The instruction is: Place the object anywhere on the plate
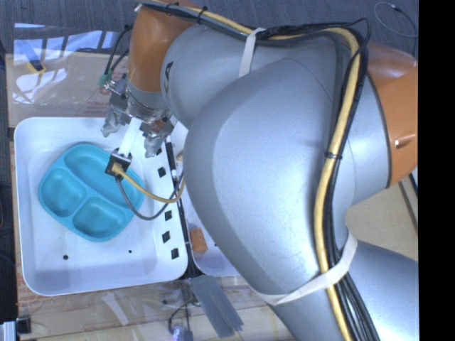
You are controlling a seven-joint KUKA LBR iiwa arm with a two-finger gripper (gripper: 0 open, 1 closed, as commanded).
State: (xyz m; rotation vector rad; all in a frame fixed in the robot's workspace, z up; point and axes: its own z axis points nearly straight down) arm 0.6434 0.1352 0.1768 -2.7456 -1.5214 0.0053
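Object-wise, we saw a small orange-brown piece (198,243) low at the bins' divider, well apart from the gripper (132,135), whose two fingers stood spread with nothing between them. We found it hovering just above the blue plate's (85,190) upper right corner in the left bin (43,275).

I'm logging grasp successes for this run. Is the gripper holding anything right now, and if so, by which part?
It cannot be told. The gripper hangs over the left bin's far edge beside the blue plate, and no object is visible in it.
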